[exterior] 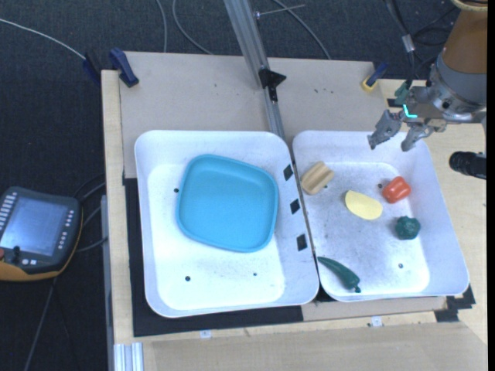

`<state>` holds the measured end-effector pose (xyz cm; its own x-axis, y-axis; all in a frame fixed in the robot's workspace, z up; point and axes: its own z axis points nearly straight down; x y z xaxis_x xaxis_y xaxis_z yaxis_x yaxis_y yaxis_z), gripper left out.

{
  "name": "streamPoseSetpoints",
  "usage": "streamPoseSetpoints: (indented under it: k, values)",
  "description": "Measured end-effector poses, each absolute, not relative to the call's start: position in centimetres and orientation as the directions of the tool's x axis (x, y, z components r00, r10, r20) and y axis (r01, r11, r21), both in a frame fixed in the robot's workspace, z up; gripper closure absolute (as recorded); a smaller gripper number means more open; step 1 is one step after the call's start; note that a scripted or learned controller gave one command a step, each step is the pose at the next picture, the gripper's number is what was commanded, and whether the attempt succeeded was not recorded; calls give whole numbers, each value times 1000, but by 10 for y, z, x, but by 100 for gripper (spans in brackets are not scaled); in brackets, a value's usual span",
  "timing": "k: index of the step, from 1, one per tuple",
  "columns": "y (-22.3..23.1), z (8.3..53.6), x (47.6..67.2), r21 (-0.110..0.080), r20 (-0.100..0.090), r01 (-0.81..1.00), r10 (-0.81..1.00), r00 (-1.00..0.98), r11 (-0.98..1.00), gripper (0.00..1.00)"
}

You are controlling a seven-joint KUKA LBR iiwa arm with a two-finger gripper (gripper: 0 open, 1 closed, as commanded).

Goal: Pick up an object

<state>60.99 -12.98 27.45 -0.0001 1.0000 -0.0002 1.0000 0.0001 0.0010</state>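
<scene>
My gripper (397, 134) hangs over the far edge of the right bin (441, 230), open, with nothing between its fingers. Below it in that bin lie a red pepper-like piece (396, 189), a yellow lemon-shaped piece (362, 205), a dark green broccoli-like lump (407, 226), a tan bread-like block (316, 178) near the left wall, and a green chili (340, 273) at the near edge. The red piece is the closest to the gripper, just toward the camera from it.
The left bin (155, 230) holds a light blue square plate (228, 202). A slanted metal rail (247, 33) runs from the top down to the gap between the bins. Blue and yellow clamps (124, 68) grip the board's far edge. A handheld pendant (35, 230) lies at the left.
</scene>
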Motion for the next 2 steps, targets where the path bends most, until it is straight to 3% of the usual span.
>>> streamPoseSetpoints:
  k: [1,2]
  values:
    - [-130,274,610,1,0,1000,1000,0,0,0]
    - [-134,226,618,-3,0,1000,1000,0,0,0]
